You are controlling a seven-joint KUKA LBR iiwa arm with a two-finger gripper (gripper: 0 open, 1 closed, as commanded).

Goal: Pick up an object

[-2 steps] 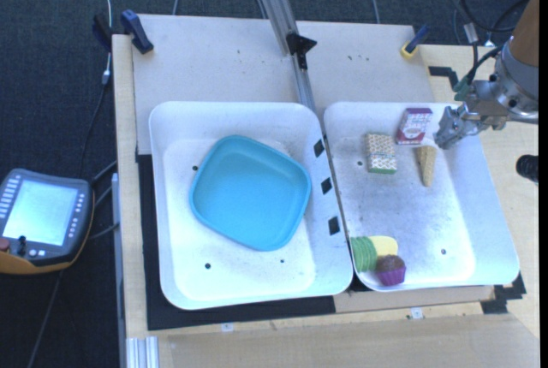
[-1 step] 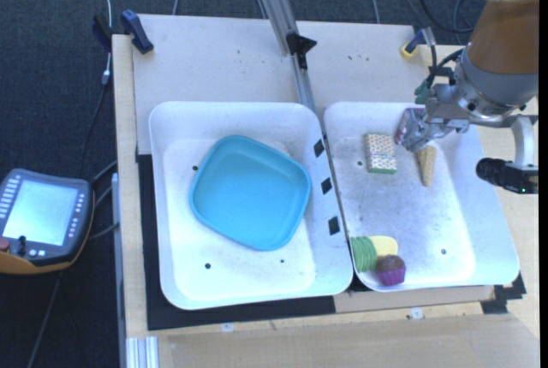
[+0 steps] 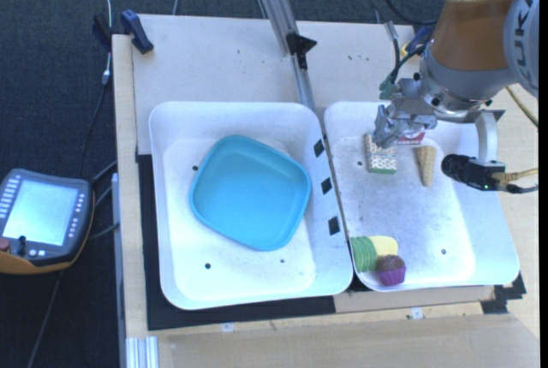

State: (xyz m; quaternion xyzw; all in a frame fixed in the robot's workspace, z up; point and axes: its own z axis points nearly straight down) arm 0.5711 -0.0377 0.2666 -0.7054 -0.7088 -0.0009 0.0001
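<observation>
Camera view looks down on a desk (image 3: 214, 50) with two white bins side by side. The left bin (image 3: 171, 127) has a blue plate (image 3: 250, 191) lying flat in it. The right bin (image 3: 479, 246) has a few small toys. Near its far end sits a small speckled block (image 3: 382, 160), and just beside it, to the right, lies a tan cone (image 3: 425, 166). At the near corner rest a yellow and green toy (image 3: 370, 250) and a purple toy (image 3: 392, 270), touching each other. The arm (image 3: 479, 7) reaches in from the right and bends down over the far part of the right bin. Its claw (image 3: 396, 127) points down and sits right above the block, very near or touching its top. I cannot tell how wide the claw is, and I cannot tell if it has hold of anything, because the wrist hides the tips. The block looks like the thing it is going for. I think this is the reaching or grabbing step, with the lift not yet done. The next move calls for a firm squeeze on the block's sides and then a straight pull up. The cone is close, so the claw could bump it. The block is small and could slip out or tip over.
</observation>
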